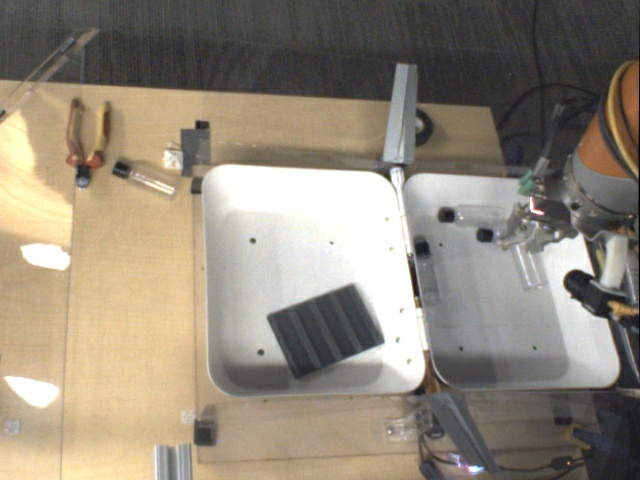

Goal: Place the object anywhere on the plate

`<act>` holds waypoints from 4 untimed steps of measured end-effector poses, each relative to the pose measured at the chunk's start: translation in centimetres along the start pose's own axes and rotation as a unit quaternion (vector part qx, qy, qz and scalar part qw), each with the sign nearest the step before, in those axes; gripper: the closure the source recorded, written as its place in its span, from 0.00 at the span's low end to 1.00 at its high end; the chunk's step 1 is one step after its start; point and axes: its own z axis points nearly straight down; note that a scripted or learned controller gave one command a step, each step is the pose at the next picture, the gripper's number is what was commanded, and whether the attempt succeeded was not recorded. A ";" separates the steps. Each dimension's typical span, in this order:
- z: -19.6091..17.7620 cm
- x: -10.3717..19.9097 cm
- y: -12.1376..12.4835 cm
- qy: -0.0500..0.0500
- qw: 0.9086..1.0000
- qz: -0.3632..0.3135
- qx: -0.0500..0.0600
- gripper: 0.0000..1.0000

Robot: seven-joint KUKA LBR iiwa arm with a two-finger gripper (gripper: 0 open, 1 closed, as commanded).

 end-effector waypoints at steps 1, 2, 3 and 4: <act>4.0 8.7 2.6 0.001 0.978 -0.206 0.001 1.00; -2.9 19.3 6.7 0.001 0.967 -0.257 -0.001 1.00; 6.4 28.4 5.4 0.002 0.930 -0.367 0.002 1.00; 9.4 35.0 3.1 0.002 0.883 -0.469 0.000 1.00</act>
